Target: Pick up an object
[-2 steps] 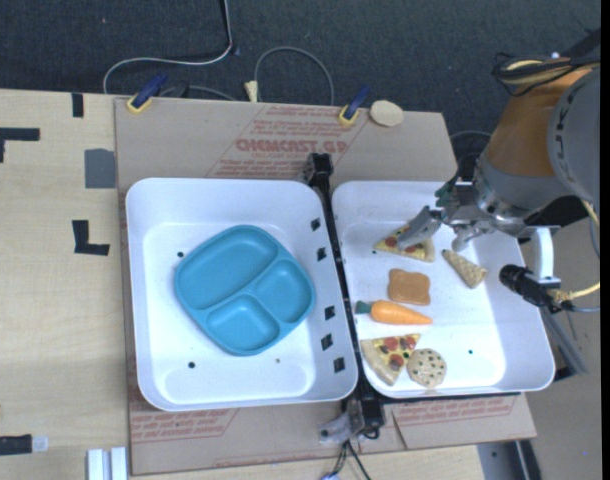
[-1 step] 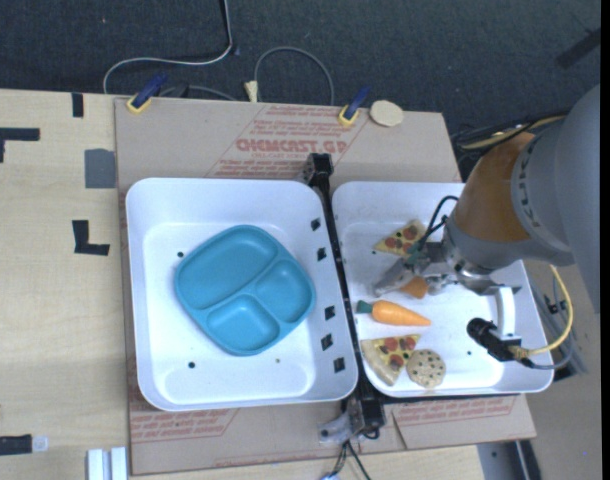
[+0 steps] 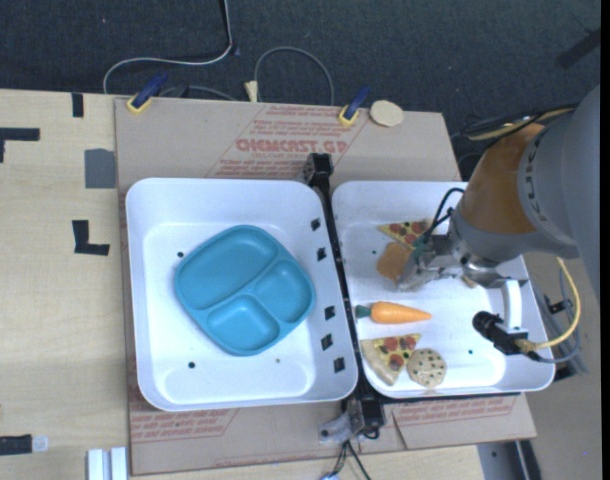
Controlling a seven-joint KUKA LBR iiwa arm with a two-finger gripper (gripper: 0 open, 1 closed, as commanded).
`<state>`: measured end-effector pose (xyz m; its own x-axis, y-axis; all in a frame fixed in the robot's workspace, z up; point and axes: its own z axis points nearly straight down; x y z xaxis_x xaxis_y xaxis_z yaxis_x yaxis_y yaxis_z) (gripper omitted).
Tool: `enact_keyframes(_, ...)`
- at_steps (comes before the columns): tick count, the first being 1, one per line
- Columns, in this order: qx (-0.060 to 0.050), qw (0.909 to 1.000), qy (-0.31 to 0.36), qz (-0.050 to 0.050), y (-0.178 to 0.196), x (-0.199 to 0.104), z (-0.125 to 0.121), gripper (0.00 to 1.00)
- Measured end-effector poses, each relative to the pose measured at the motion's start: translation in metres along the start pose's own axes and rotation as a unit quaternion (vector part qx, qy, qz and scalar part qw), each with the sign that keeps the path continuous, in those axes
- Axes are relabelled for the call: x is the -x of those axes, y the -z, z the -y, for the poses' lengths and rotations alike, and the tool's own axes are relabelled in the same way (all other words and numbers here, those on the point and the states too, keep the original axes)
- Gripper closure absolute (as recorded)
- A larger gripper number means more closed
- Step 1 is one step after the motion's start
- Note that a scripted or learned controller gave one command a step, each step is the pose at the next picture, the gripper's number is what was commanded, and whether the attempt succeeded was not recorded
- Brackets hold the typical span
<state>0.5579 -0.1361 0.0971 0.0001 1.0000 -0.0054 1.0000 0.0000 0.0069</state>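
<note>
Low in the right bin (image 3: 505, 373), gripper (image 3: 417, 271) touches the brown piece (image 3: 393, 261)

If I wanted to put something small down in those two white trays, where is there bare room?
The left bin has bare white floor all around the blue divided plate, widest along its top and bottom edges. The right bin is crowded: pizza slice, brown piece, carrot, second pizza slice, cookie and the gripper. Its barest patch lies right of the cookie.

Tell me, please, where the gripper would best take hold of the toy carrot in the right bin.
Probably across the thick orange middle of the carrot, coming straight down. It lies flat, lengthwise across the right bin, with bare floor along both long sides; the pizza slice lies just below.
</note>
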Motion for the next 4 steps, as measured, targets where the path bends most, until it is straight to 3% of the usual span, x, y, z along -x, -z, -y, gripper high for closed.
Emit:
enact_keyframes(1, 0.0, 1.0, 0.0, 0.0, -0.001, 0.0, 0.0, 0.0)
enact_keyframes(2, -0.003, 1.0, 0.001, -0.001, -0.011, -0.028, -0.033, 0.0)
enact_keyframes(3, 0.0, 1.0, 0.0, 0.0, 0.0, -0.026, -0.034, 1.0)
enact_keyframes(4, -0.001, 1.0, 0.0, 0.0, -0.001, -0.027, -0.033, 0.0)
